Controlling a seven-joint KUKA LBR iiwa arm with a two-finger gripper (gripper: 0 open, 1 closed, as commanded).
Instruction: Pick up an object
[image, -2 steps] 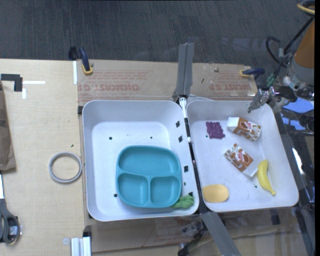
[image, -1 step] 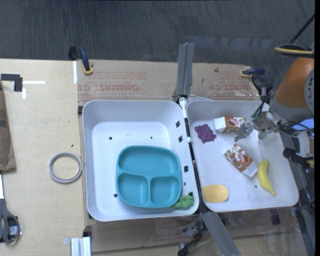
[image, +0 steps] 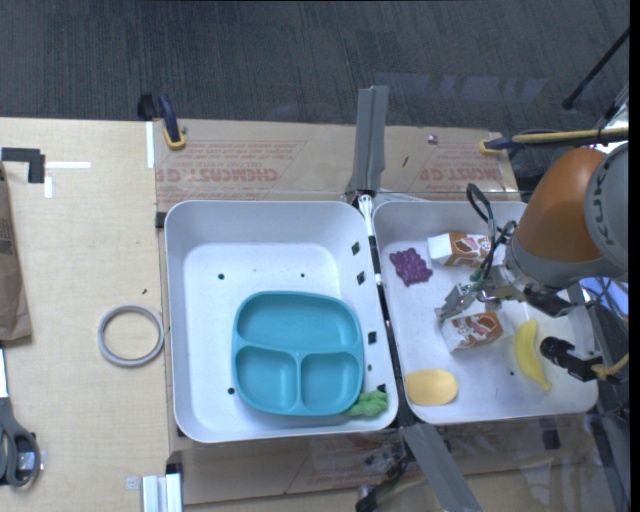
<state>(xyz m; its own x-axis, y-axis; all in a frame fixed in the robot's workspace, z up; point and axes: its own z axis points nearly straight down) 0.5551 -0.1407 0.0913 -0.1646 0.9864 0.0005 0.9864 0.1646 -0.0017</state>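
1. Tray (image: 298, 352), teal and compartmented, lies in the left bin (image: 190, 300); a green item (image: 368, 403) touches its near corner.
2. Grapes (image: 409, 265) and a yellow oval item (image: 431, 386) lie in the right bin (image: 480, 405).
3. Gripper (image: 462, 298) hovers just above the small carton (image: 474, 329); fingers appear spread, with nothing between them.
4. Carton: probably light, thin-walled, crushable. Grasp across its narrow flat sides.
5. Banana (image: 529, 353) lies just beside.

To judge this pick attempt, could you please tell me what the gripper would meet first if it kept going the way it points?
Probably the small white and orange carton just beneath the gripper; depth is hard to judge.
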